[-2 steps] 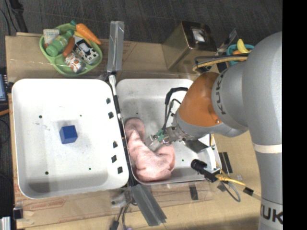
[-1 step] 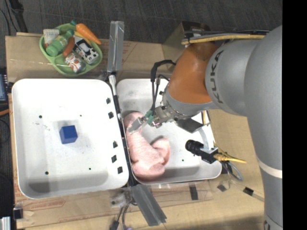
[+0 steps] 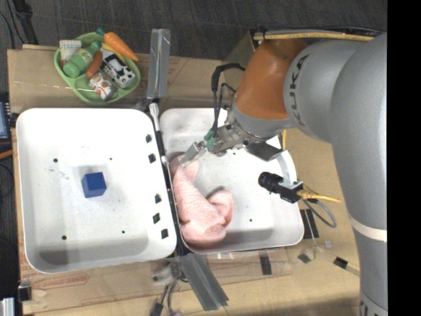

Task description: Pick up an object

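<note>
Green bowl (image 3: 79, 84) sitting at the far left corner of the counter (image 3: 197, 68), holding toy carrots (image 3: 118, 45) and small packets, two white bins (image 3: 39, 137) lying side by side, black cable (image 3: 217, 87) looping above the right bin.

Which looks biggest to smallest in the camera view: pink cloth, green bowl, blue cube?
1. Green bowl and pink cloth: similar apparent size, so I won't rank them.
2. Blue cube, clearly smallest.

Pincer (image 3: 191, 153) touching pink cloth (image 3: 200, 206) in right bin (image 3: 283, 226), blue cube (image 3: 94, 184) in left bin (image 3: 39, 143)
</note>
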`<state>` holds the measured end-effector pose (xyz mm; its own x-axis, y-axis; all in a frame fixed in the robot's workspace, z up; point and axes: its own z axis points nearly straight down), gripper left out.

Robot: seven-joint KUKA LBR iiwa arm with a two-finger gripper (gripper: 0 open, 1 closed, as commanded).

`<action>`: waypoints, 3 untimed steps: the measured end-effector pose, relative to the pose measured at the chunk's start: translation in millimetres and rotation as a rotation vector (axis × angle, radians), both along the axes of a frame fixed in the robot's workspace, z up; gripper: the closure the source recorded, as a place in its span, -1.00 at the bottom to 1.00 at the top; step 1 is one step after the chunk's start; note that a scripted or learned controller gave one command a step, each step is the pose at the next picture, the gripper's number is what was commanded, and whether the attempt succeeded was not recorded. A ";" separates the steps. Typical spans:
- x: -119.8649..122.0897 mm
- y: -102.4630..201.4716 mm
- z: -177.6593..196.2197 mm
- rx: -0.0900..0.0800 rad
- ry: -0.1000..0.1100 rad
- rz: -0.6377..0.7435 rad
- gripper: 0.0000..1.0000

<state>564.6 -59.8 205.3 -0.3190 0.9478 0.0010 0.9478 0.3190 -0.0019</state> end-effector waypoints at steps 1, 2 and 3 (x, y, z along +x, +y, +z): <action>-26.3 -45.7 -109.9 0.001 0.002 0.232 -1.00; 9.8 -51.3 -112.3 0.000 -0.002 0.189 -1.00; 58.5 -57.3 -112.1 0.000 -0.003 0.151 -1.00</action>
<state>623.1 -117.1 93.2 -0.4577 0.8891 -0.0004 0.8891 0.4577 0.0004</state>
